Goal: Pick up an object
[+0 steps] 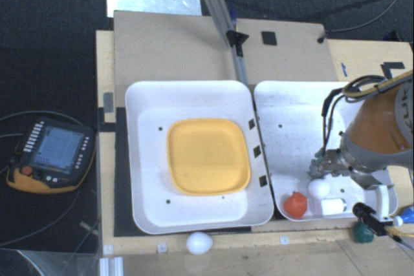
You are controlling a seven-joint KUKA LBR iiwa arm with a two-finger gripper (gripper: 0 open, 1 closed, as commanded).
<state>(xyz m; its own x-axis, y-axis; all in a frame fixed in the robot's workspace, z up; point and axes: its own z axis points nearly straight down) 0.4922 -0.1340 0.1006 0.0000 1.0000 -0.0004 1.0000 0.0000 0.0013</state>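
Gripper (321,172) hung low over the right bin (284,106), at about four o'clock of the view; its opening could not be told. Directly beneath it lay a small round white ball (318,190), smooth and pale. A red ball (295,205) sat at its seven o'clock, a white block (332,207) at five. The left bin (145,139) held a yellow plate (209,156); a white egg (199,243) lay outside, at six o'clock.

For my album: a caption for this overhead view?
Robot arm reaching into right bin; yellow plate in left bin.
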